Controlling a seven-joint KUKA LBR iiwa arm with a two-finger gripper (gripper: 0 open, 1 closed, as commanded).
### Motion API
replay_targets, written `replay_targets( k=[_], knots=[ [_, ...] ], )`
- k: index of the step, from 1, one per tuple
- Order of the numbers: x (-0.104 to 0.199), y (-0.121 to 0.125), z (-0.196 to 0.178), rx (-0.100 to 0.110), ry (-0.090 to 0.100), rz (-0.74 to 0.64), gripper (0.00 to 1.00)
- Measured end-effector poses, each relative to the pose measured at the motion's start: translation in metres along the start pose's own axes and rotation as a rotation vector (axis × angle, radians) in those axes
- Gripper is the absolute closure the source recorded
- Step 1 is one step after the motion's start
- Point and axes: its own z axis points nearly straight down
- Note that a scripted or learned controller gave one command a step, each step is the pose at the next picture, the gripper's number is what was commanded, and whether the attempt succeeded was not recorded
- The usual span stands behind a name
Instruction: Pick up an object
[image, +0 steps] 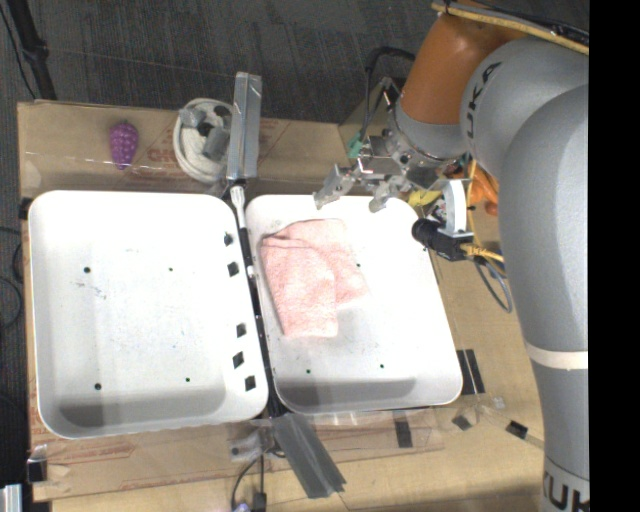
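Hovering over the far edge of the right-hand bin (440, 330), the pincer (352, 192) has its two fingers spread apart with nothing between them; one fingertip (325, 196) points toward the divider, the other (380, 203) sits nearer the arm. Just below the pincer in the view, toward the near side of that bin, lies one pink cloth (308, 275), folded and rumpled, flat on the white floor and not touching the fingers. It is the single item in the two bins. Two white bins stand side by side: the one under the pincer, and the left bin (60, 300) well off to the pincer's left. Beyond the bins, left of the pincer on the brown bench top (70, 140), rest one small purple grape-like cluster (123, 143) and one white coil of cable or tape (200, 135), the coil closer to the pincer than the purple piece. One upright grey bar (244, 125) stands between the coil and the pincer.
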Motion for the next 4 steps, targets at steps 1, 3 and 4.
replay_targets(
  k=[1,3,4],
  knots=[
    [-0.057,0.003,0.026,-0.001,0.000,0.062,0.00],
    [-0.050,-0.027,0.153,-0.005,0.000,-0.012,0.00],
    [-0.050,-0.027,0.143,-0.003,-0.001,-0.016,1.00]
  ],
)
